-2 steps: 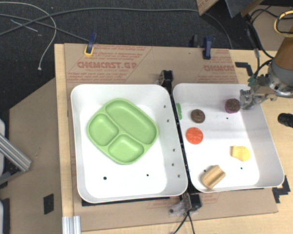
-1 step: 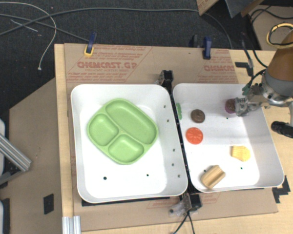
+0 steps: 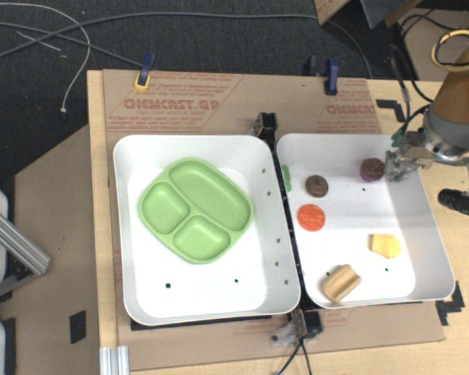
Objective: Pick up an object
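Observation:
The right bin holds several small items: a dark purple round piece near its far right side, a brown round piece, an orange disc, a yellow chunk and a tan cylinder. My gripper hangs low at the bin's far right edge, just to the right of the purple piece and close against it. Nothing is visibly held.
In the left bin lies a green divided plate. A black clamp stands between the bins at the far side. Blue clips pin the cardboard base. Cables run behind the bench.

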Controlling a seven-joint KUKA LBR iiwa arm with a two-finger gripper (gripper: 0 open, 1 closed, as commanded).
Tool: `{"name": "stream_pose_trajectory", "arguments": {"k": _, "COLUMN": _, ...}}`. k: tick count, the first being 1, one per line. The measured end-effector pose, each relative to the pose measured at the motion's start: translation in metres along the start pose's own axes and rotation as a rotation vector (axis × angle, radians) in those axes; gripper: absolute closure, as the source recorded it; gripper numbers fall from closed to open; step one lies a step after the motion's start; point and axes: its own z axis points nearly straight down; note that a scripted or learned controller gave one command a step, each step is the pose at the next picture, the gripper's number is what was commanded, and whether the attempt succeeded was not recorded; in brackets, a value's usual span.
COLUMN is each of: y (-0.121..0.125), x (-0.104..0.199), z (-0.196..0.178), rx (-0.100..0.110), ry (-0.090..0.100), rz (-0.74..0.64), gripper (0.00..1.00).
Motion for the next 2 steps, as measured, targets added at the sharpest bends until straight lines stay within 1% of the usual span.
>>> {"name": "stream_pose_trajectory", "arguments": {"k": 1, "y": -0.007, "x": 0.005, "z": -0.056, "rx": -0.005, "ry": -0.002, "rz": 0.000, "gripper": 1.00}}
{"name": "stream_pose_trajectory", "arguments": {"k": 2, "y": -0.005, "x": 0.005, "z": -0.095, "rx": -0.005, "ry": -0.002, "rz": 0.000, "gripper": 1.00}}
